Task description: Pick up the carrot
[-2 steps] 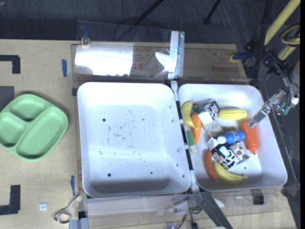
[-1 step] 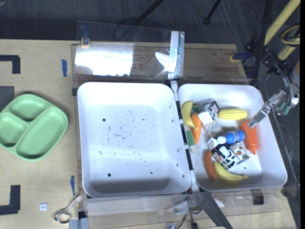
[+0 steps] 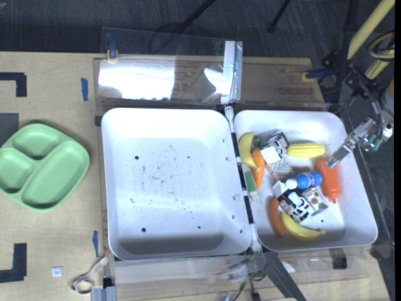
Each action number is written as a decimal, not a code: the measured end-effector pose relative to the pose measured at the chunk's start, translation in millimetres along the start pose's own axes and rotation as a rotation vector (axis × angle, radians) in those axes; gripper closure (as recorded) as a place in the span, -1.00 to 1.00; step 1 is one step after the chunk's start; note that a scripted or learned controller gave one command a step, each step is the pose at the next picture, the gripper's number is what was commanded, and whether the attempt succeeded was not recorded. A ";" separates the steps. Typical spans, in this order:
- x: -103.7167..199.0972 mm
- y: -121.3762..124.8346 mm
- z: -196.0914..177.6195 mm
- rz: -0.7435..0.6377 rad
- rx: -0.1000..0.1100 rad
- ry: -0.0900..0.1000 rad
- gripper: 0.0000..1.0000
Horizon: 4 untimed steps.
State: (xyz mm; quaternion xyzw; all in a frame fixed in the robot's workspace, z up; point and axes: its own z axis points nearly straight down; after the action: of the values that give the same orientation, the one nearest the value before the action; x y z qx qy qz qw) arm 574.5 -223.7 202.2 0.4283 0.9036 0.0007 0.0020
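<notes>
The carrot [image 3: 330, 180] is an orange, tapered piece lying lengthwise near the right wall of the right bin [image 3: 360, 227]. Its upper end is beside a blue-capped bottle [image 3: 305, 180]. My gripper [image 3: 340, 153] reaches in from the right edge at a slant. Its tip hangs just above the carrot's upper end, near the bin's right rim. Nothing shows held in it.
Crowding the right bin are two bananas [image 3: 246, 149] [image 3: 302, 232], a yellow corn-like piece [image 3: 305, 150], another orange piece [image 3: 275, 214] and small printed boxes [image 3: 274, 150]. The left bin [image 3: 125, 127] sits alongside. A green divided plate [image 3: 41, 166] lies on the bench at far left.
</notes>
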 end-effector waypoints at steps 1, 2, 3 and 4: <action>0.0 0.0 0.0 0.000 0.000 0.000 -1.00; 0.0 0.0 0.0 0.000 0.000 0.000 -1.00; 0.0 0.0 0.0 0.000 0.000 0.000 -1.00; 0.0 0.0 0.0 0.000 0.000 0.000 -1.00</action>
State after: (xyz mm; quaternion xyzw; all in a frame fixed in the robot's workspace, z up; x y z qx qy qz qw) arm 574.5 -223.7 202.2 0.4283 0.9036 0.0007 0.0020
